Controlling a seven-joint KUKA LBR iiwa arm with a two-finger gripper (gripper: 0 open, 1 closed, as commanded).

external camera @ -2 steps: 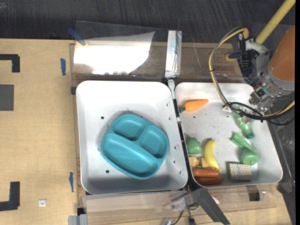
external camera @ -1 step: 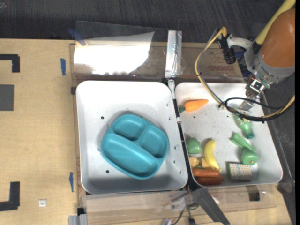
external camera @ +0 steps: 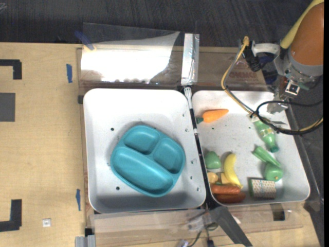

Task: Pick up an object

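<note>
i see the gripper (external camera: 286,92) above the right bin's (external camera: 303,181) far corner, beyond the green bottle (external camera: 267,136); i cannot tell its jaw state.

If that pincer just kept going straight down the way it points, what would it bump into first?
Most likely the green bottle-shaped toy near the right bin's far corner, just below the pincer. Depth is hard to judge, so it might meet bare bin floor beside it.
</note>
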